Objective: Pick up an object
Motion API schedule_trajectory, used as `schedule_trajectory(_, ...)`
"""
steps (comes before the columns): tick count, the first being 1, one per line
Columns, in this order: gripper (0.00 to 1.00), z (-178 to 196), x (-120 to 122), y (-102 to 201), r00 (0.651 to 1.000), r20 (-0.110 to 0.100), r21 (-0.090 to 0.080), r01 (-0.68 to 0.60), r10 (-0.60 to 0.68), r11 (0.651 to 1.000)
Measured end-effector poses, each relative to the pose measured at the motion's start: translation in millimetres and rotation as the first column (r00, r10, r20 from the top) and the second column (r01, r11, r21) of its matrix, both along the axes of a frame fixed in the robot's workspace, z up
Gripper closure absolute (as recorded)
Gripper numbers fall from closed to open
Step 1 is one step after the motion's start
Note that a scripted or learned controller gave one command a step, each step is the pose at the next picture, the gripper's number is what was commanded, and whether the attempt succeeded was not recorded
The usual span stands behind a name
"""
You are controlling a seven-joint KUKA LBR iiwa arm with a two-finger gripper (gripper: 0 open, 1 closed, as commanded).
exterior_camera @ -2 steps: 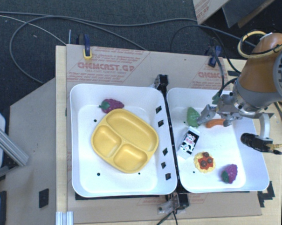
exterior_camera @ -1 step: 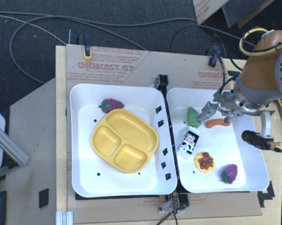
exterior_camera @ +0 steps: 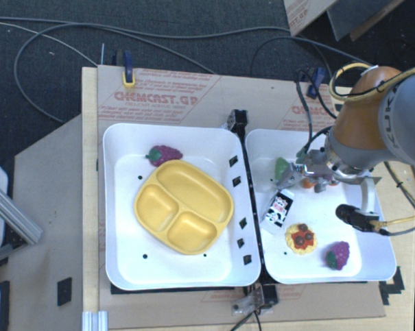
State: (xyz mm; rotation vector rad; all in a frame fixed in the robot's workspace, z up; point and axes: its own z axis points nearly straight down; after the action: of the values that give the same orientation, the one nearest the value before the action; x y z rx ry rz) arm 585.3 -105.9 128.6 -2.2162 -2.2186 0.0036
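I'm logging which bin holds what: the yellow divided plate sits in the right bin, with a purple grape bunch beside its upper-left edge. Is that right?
Not quite. The camera view shows the yellow divided plate in the left bin, not the right one. The rest holds: a purple grape bunch lies beside the plate's upper-left edge.

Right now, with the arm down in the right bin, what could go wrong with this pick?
1. The gripper sits beside the green toy near the bin wall; it may close on nothing.
2. The carton and pizza toy lie close below and could get knocked.
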Motion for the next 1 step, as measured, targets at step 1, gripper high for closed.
schedule_trajectory(1,0.0,-45.1,0.4,0.9,1.0,0.004,0.0,0.002,-0.002,1.0)
